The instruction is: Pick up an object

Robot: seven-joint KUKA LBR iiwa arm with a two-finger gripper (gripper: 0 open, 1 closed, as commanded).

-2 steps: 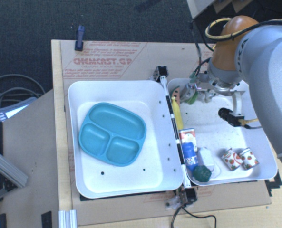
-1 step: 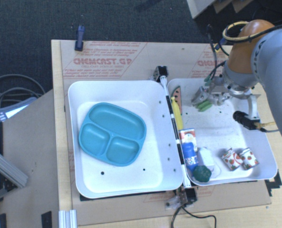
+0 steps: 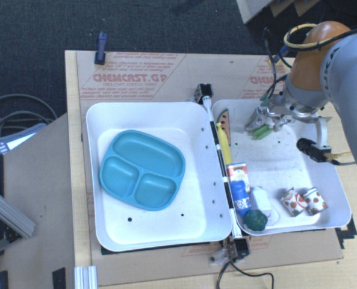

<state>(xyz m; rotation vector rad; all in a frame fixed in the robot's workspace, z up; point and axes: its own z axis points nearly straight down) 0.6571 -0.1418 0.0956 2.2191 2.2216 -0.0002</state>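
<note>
The grey arm's two-finger gripper point(image 3: 261, 125) sits low over the far part of the right white bin point(image 3: 329, 179), a small green object point(image 3: 261, 132) at its tip; I cannot tell if it grips. A divided blue plastic plate point(image 3: 142, 169) lies in the left white bin point(image 3: 100, 125)

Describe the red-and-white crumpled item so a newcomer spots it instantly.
Look in the right bin, toward its near right corner. The red-and-white crumpled wrapper lies there alone on the floor, apart from the dark green ball and blue tube along the divider side.
</note>
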